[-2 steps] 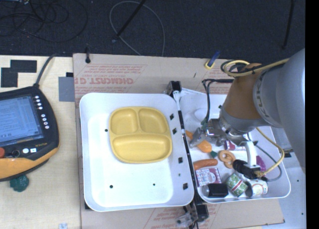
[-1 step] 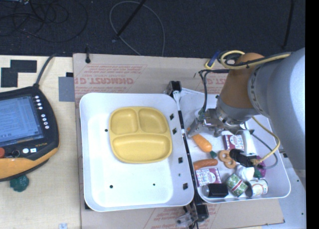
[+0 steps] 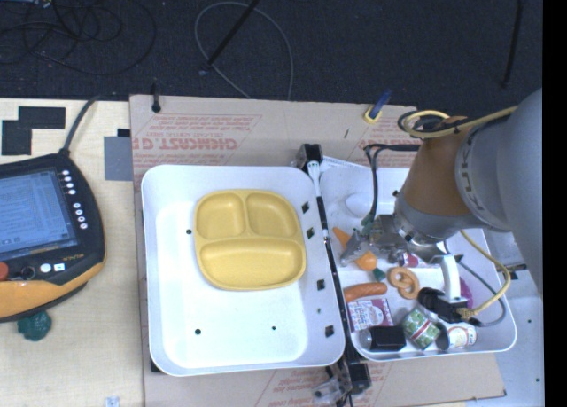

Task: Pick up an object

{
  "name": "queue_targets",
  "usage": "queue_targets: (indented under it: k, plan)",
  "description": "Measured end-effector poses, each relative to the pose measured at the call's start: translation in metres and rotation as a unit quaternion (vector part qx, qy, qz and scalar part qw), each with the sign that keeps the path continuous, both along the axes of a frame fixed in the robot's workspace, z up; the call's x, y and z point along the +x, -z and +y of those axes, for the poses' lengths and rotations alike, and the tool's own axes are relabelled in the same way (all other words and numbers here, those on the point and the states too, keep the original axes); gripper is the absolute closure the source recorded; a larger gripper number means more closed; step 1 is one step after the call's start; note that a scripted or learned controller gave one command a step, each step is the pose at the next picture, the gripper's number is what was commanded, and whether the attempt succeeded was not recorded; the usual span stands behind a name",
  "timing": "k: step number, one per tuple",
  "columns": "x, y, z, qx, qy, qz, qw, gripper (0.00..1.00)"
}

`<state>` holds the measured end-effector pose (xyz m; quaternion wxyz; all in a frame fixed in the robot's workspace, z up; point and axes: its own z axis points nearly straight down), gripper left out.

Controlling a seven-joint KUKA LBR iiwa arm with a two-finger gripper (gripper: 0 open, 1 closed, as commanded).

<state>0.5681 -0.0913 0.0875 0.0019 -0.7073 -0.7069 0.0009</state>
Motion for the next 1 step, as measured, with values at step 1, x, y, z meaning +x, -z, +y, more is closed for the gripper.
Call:
queue_targets:
  k: [1]
  plan:
    - [0.0008,-0.0094,0.0006,0.0021,0.001,0.001,1.0000,1.00]
